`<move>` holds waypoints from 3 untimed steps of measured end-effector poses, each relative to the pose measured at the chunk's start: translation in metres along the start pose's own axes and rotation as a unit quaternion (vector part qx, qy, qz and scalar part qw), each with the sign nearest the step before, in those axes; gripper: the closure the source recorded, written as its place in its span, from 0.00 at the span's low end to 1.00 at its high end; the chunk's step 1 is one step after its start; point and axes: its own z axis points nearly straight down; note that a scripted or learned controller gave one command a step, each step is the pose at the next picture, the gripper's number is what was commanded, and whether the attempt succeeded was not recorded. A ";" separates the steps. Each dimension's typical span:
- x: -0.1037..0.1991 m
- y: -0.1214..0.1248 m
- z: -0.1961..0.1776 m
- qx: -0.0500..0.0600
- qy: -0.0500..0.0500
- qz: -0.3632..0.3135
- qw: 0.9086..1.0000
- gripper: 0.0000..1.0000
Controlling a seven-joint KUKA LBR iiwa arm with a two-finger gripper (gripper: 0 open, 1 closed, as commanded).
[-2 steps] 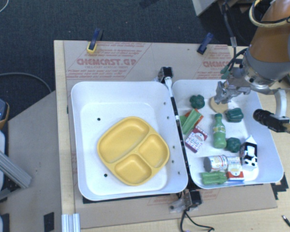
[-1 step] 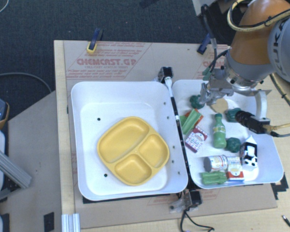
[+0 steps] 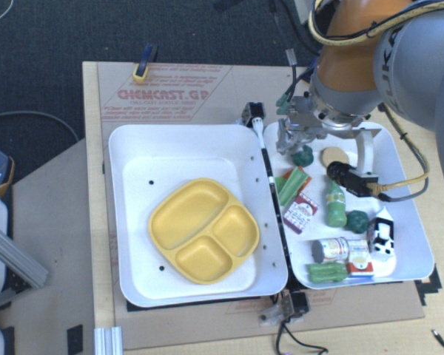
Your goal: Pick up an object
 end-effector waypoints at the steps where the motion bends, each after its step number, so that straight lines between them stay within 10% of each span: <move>1: 0.050 -0.005 0.009 0.003 0.000 0.001 1.000 1.00; 3: 0.046 0.005 0.023 0.001 -0.001 0.003 1.000 1.00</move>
